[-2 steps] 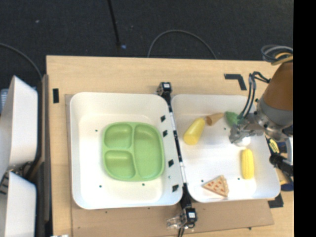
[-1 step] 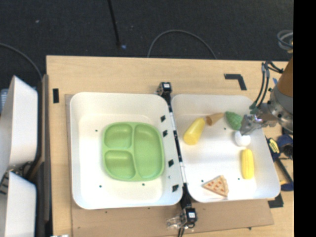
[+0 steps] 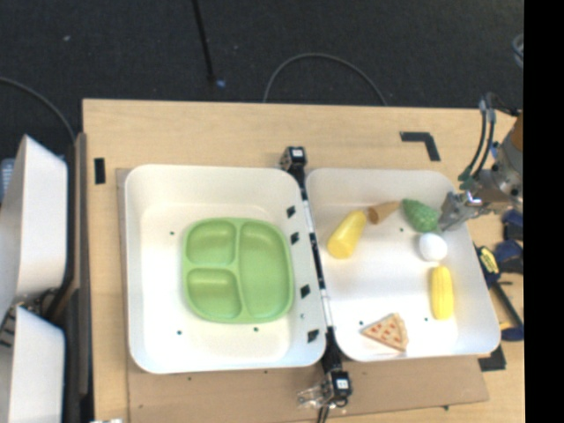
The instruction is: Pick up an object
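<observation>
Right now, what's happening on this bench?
A robot arm's gripper sits at the right bin's upper right edge, beside a green toy and a white ball. Nothing shows between its fingers, so no pick is confirmed. In that bin also lie a yellow cylinder, a corn cob, a pizza slice and a small brown piece. The left bin holds a green divided plate.

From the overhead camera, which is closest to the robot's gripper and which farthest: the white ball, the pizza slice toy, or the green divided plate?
1. Small white ball: right bin, just below-left of the gripper.
2. Triangular pizza slice toy: right bin's lower edge, well below the gripper.
3. Light green divided plastic plate: left bin, across the divider, farthest.
</observation>
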{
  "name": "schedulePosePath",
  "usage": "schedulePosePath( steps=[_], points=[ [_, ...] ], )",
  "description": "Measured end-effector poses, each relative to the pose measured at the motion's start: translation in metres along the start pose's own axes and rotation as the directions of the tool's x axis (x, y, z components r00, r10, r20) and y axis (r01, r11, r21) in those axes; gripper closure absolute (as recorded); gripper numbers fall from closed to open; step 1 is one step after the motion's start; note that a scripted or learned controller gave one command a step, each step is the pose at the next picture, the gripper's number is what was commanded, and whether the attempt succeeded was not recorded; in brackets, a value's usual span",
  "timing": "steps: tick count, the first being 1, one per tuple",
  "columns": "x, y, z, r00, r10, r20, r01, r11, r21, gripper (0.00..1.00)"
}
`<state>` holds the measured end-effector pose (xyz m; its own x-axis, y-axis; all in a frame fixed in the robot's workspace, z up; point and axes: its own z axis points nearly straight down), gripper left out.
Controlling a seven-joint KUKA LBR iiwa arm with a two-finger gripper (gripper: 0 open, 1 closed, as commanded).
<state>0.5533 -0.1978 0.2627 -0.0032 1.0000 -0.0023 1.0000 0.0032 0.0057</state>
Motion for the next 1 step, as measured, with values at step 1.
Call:
schedulePosePath(
  steps=[1],
  points=[
    [0.0494, 0.0031, 0.0056, 1.0, -0.003, -0.002, 0.003, 1.0, 0.003, 1.0]
  ],
)
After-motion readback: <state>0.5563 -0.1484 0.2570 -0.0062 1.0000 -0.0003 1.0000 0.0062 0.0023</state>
